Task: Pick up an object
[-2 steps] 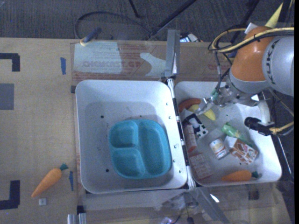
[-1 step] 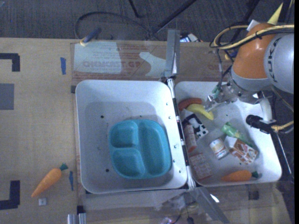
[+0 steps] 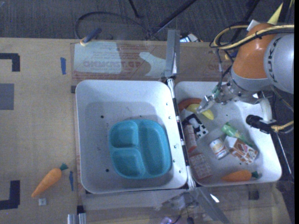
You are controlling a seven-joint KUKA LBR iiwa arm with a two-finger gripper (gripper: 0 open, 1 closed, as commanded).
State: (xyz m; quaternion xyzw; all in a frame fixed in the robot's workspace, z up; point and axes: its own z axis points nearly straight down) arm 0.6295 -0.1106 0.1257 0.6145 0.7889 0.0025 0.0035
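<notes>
The tool (image 3: 207, 103) hangs over the far left corner of the right bin (image 3: 273, 171), just above a yellow piece (image 3: 207, 114) and an orange-red item (image 3: 188, 101); whether it is released or clenched I cannot tell. Nearer in that bin lie a black-and-white piece (image 3: 201, 129), a green item (image 3: 232, 130), a small jar (image 3: 217, 148), a carton (image 3: 242, 150), a carrot (image 3: 240, 175) and a long packet (image 3: 196, 155); its print is unreadable. The left bin (image 3: 88, 97) holds a teal divided tray (image 3: 139, 148). Another carrot (image 3: 47, 181) lies on the table (image 3: 32, 139), near left.
</notes>
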